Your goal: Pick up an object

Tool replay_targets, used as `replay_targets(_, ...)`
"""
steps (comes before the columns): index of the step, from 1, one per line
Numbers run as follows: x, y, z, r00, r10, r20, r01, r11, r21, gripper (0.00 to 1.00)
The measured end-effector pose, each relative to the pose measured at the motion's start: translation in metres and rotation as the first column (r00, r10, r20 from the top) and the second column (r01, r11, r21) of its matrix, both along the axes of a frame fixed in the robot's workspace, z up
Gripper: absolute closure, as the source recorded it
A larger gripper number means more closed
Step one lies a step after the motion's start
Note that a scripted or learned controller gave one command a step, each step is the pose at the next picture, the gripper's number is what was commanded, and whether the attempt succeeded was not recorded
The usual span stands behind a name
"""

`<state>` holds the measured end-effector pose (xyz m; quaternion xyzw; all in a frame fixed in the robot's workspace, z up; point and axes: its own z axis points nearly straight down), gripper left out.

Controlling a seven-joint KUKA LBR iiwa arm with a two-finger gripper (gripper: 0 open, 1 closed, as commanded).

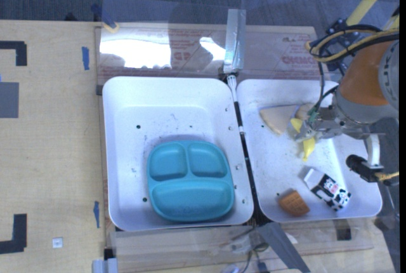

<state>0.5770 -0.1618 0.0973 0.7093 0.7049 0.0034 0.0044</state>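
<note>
So from where I'm standing: big wooden worktop with two white bins on it. The left bin has a teal divided tray sitting upside down toward the near side. The right bin has all the small stuff, and the grey-and-orange arm leans in over its far right part. The gripper is down right at a yellow banana-looking toy, with a pale tan wedge just beside it on the left. Honestly can't tell how the fingers are set; it's too cluttered there.

Smaller bits: a black-and-white cow-ish toy near the front right, and an orange-brown lump near the front edge.

If the banana is the target, I'd say it needs to straddle the narrow width, not the length, and stay clear of the wedge so it doesn't pinch both. Lift straight and slow.
</note>
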Motion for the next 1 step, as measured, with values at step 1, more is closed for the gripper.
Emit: replay_targets(1,0.023,0.0541,0.0983,0.999,-0.044,-0.004,0.044,0.999,0.002,1.0)
